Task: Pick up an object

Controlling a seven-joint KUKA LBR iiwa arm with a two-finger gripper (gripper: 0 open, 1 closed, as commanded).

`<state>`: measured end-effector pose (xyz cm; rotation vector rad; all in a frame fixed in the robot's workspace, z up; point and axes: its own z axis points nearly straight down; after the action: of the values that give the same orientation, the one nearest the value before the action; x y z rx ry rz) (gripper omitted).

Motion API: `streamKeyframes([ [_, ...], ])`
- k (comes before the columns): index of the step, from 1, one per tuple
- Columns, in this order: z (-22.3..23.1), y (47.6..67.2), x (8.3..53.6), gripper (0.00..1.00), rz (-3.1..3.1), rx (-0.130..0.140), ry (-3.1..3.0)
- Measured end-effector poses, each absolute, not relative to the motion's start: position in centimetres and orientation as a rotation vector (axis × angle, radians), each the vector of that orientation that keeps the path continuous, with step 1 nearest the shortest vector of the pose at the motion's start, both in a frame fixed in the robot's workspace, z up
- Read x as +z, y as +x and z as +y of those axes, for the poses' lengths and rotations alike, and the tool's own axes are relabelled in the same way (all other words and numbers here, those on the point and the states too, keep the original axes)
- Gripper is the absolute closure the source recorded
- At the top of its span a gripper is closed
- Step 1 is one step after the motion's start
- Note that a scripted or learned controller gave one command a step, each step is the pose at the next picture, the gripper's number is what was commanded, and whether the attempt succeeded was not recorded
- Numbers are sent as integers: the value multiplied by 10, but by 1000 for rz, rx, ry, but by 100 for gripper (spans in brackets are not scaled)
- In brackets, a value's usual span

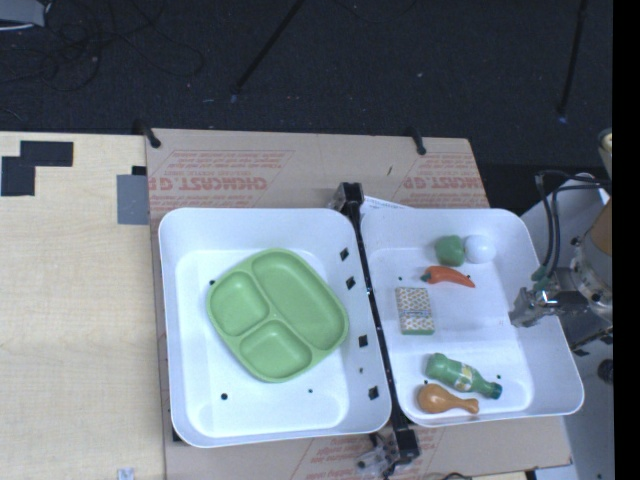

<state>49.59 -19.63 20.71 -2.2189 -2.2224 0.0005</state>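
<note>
Jaws (527,306) at right rim of right bin (545,378), partly cut off by frame edge and too small to read; spread cannot be told, nothing seen between them. Inside that bin: patterned block (414,309) nearest centre, orange carrot (449,277), green ball (450,249), white ball (480,248), green bottle (462,375), tan gourd-shaped piece (446,399). Left bin (190,388) with green divided plate (277,314); cardboard sheet (300,168) beneath, on pale wooden surface (70,318), dark floor with cables behind.
</note>
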Motion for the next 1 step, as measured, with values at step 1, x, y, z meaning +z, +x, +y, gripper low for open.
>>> streamKeyframes([
  [1,-145,511,199,100,-2221,2,-2217],
])
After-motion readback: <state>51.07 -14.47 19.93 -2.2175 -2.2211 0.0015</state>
